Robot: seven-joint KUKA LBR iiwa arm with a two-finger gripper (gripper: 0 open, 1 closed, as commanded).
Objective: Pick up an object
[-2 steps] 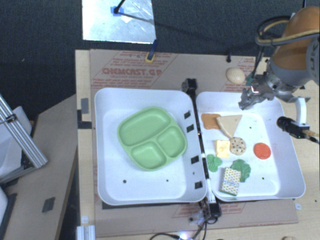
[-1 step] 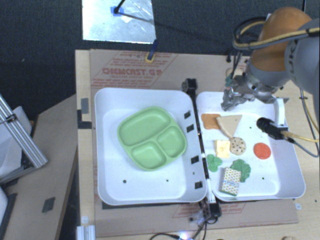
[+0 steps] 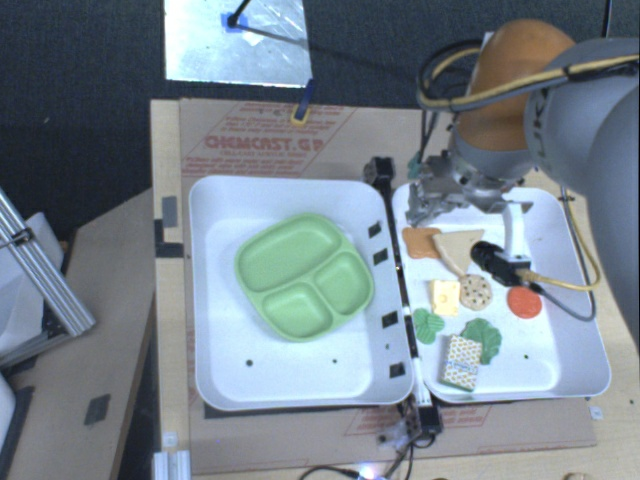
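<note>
Arm reaching into the far end of the right bin, over a scatter of toy food.

The gripper [image 3: 432, 206] is hanging low at the right bin's [image 3: 580, 368] far left corner, just beside an orange-brown slice [image 3: 421, 242] and a tan wedge [image 3: 458, 247]; whether it is gripping anything cannot be told, as the wrist is hiding it. Nearer are lying a cheese square [image 3: 445, 296], a cookie [image 3: 475, 290], a red disc [image 3: 524, 302], green leaves [image 3: 484, 335] and a patterned packet [image 3: 461, 362]. A green divided plate [image 3: 304, 274] is sitting in the left bin [image 3: 215, 368].

Two white bins [image 3: 290, 200], one green plate [image 3: 305, 276], seven food pieces [image 3: 475, 291]
</note>
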